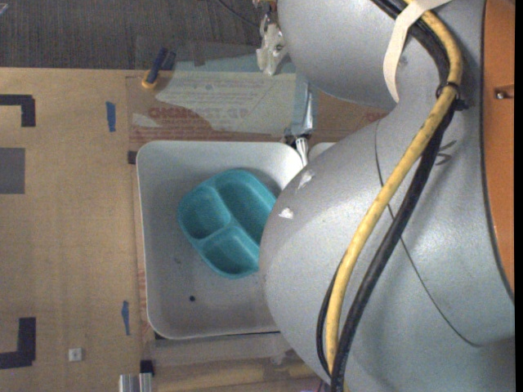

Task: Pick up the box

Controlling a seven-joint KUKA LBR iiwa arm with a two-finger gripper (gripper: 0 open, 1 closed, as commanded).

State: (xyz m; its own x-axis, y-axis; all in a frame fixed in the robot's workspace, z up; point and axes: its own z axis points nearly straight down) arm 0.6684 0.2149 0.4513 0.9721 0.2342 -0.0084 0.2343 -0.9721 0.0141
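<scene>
A teal divided tray (226, 221) with three compartments lies in the left white bin (159, 219), toward its right side. My grey arm (392, 219) fills the right half of the view and covers the tray's right edge and the second bin. A yellow cable (384, 194) and a black cable run along the arm. I see nothing shaped like a box among the uncovered parts of the bin.
The bins sit on a tan bench (65, 219) with black corner marks and blue tape strips. A clear plastic sheet (221, 96) lies on the bench above the left bin. A small dark speck (192, 298) sits on the bin floor.
</scene>
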